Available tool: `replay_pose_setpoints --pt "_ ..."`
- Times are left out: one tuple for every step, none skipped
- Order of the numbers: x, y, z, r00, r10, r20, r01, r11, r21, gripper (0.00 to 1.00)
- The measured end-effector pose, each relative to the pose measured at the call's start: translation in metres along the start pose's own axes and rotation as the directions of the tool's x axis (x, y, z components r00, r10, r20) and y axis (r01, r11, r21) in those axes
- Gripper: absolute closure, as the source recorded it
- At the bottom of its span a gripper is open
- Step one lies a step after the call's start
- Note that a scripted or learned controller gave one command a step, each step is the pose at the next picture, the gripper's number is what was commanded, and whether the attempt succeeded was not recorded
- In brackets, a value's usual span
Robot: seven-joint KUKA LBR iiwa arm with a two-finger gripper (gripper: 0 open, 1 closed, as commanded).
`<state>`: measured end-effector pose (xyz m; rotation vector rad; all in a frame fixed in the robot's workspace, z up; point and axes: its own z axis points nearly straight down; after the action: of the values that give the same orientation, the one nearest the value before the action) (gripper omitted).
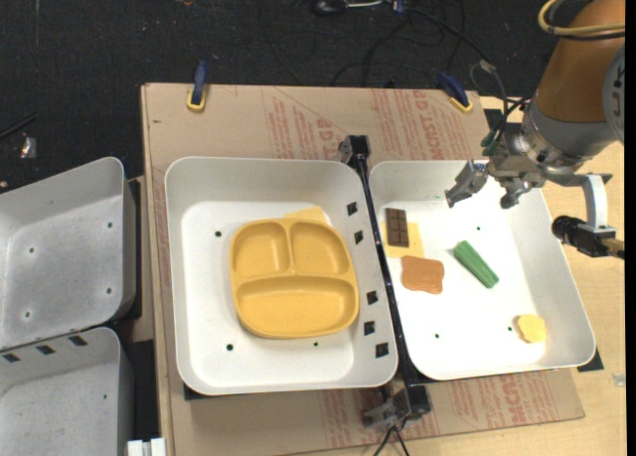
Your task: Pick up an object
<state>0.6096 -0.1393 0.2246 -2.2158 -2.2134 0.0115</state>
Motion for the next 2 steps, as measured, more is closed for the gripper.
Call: replay_pose_setpoints --pt "0.000 0.003 -0.007 1.000 -0.002 0.002 0.002 1.000 -0.012 0.00" --pt "-0.007 0.009 0.050 1.000 0.000 0.002 0.000 1.000 -0.007 0.00"
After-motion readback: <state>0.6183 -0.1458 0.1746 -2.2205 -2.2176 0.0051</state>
